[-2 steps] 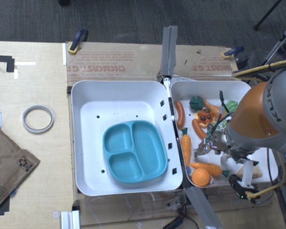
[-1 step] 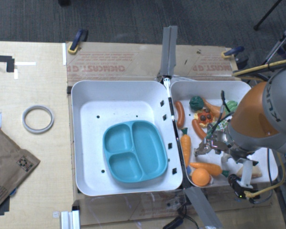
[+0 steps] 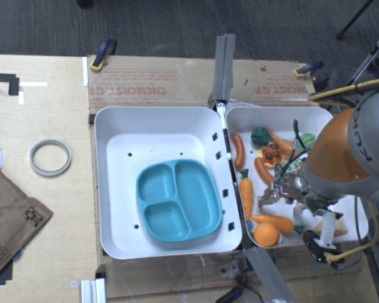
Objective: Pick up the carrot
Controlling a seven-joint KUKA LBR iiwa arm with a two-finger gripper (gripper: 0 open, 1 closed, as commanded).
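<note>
Wooden bench (image 3: 38, 106), grey carpet beyond, pincer (image 3: 279, 194) near carrot (image 3: 246, 197), grip state unclear.

Even, diffuse overhead illumination is provided; the scene is rendered bright without harsh contrast. Soft, short shadows are cast inside the left bin (image 3: 114, 169) around the blue tray (image 3: 179, 199). Mild glare is seen on the white bin walls. Focus is adequate throughout; fine detail is slightly softened by low resolution.
</note>
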